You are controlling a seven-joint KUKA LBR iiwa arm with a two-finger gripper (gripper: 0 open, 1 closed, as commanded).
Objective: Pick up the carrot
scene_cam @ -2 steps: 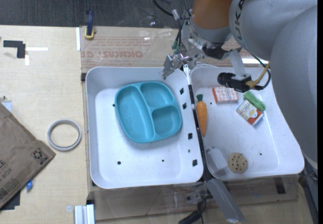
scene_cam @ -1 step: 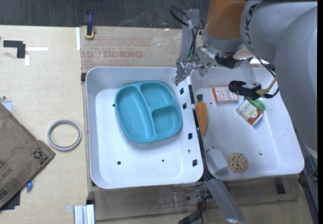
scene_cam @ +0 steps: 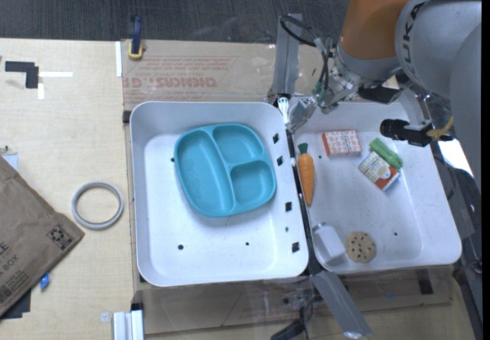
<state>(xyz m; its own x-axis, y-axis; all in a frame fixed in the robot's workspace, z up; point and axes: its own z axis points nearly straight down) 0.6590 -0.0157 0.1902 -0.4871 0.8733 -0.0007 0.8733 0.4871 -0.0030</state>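
The orange carrot (scene_cam: 306, 176) lies in the right bin (scene_cam: 417, 235), lengthwise against its left wall, with its green top pointing to the far side. My gripper (scene_cam: 297, 111) hangs over the far left corner of that bin, just beyond the carrot's green end and apart from it. Nothing shows between its tips. The grey arm with its orange band (scene_cam: 381, 13) comes in from the upper right.
The right bin also holds a pink and white box (scene_cam: 341, 143), a green and white carton (scene_cam: 380, 166), a cookie (scene_cam: 360, 246) and a pale grey piece (scene_cam: 328, 242). A blue divided plate (scene_cam: 226, 168) lies in the left bin (scene_cam: 153, 246). A tape ring (scene_cam: 97, 204) rests on the bench.
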